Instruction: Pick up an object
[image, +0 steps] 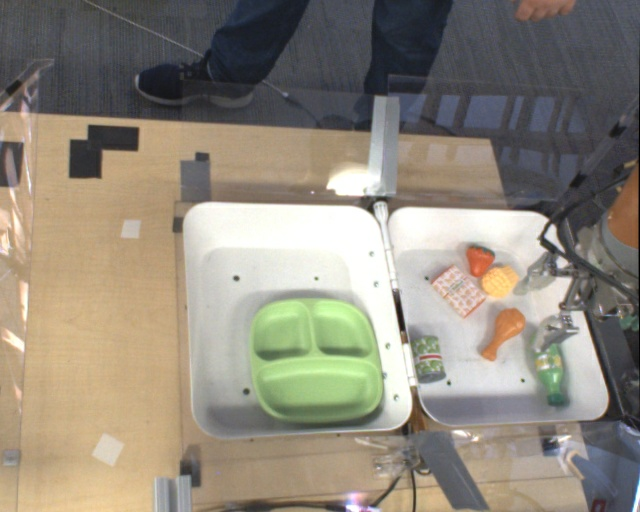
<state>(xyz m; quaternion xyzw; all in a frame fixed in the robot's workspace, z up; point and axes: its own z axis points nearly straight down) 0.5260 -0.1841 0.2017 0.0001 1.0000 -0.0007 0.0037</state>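
Two shallow white bins sit side by side on a pale wooden tabletop. The left bin carries a light green divided tray with three compartments, lying toward the bin's near side. The right bin holds the small objects: a toy strawberry, red with a green cap, touching a rounded yellow-orange piece; just beside these, a small red-and-white patterned packet set at a tilt; an orange toy drumstick lying aslant near the middle; a small can with a green, white and red label close to the bin's left wall; and a green bottle lying near the right near corner. The arm enters from the right, its orange band at the frame edge, and the tool hangs over the right part of this bin, above the bottle's upper end and right of the drumstick. Whether its metal fingers are spread or closed cannot be told, and no object is seen between them.
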